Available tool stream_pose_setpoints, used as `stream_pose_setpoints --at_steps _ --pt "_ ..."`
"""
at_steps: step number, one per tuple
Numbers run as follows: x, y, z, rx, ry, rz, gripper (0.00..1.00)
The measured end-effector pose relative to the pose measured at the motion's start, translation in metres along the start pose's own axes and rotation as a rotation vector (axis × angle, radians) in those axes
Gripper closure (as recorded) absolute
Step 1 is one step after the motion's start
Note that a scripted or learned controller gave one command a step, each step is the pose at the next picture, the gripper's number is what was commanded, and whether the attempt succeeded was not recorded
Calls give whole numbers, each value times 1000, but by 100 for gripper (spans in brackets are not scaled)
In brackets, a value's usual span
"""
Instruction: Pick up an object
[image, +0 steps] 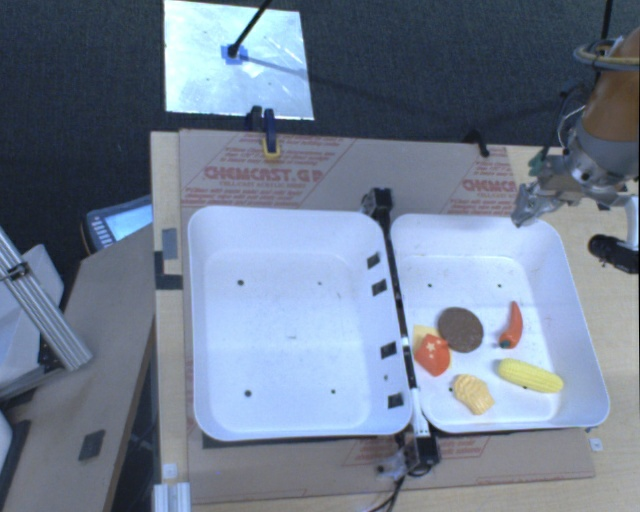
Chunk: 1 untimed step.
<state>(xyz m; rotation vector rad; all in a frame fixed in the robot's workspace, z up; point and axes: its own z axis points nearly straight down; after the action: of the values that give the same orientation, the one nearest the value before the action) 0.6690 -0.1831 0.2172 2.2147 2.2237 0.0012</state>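
A: Where's your claw?

B: My claw (527, 206) hangs over the far right corner of the right bin (578, 290), just above its rim. Nothing sits between the tips. Whether they're apart or together, I can't tell from this angle.

A: And the objects?

B: All in the right bin, near half. Brown disc (461, 329) sits mid-bin. Red-orange piece (432, 352) touches it on the left, close to the divider. Red chili (512, 325) lies just right of the disc, tilted. Yellow corn cob (530, 375) lies nearer the front, below the chili. Small yellow lump (473, 393) is left of the corn, near the front wall.

A: Distance from claw to them?

B: Well apart. The claw is at the far edge, the objects are near the front.

A: Left bin?

B: The left bin (215, 400) sits beside the right one on the counter (330, 165), touching at the divider.
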Motion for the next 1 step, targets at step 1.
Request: stream_pose_setpoints --at_steps 1 --pt "15 0 -8 -1 1 -1 100"
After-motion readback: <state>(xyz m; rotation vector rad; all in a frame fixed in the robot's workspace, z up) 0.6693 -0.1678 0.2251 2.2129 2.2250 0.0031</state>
